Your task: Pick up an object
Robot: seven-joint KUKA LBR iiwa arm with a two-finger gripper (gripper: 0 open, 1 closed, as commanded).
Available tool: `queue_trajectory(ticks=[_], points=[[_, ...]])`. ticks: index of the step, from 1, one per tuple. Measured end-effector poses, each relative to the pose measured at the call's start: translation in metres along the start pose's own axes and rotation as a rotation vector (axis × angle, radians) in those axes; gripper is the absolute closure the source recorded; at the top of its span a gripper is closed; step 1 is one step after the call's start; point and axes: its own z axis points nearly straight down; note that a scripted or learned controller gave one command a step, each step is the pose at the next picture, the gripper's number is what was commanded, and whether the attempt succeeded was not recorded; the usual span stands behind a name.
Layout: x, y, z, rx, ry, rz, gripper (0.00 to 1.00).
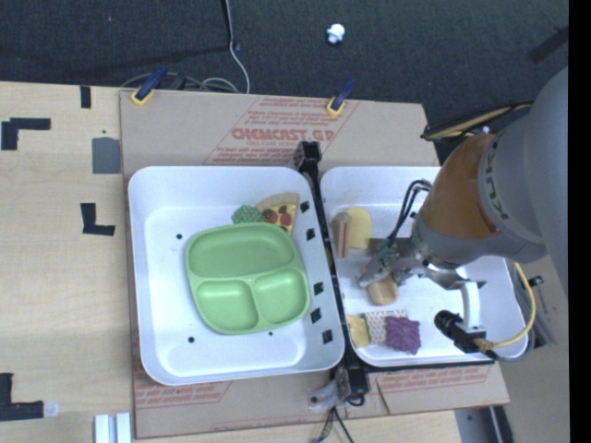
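Camera view, landmark = right bin (517, 289). Claw (381, 273) low inside it, left of centre, right over tan food piece (383, 292); can't tell claw state from here. Likely target is that piece, near bin's middle-left, not visibly gripped. Other options: yellow-red piece (349, 231) toward bin's upper left, purple lump (403, 333) and patterned piece (380, 323) along bin's near edge. Green tray (247, 278) sits in bin to left. You look to be at descent/grasp step. Next: confirm grip on piece, then lift straight up.
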Motion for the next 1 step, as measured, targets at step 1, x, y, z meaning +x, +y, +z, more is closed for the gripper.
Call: queue_trajectory(ticks=[1], points=[[0.0706,0.0348,-0.0933,-0.009,-0.003,-0.008,1.0]])
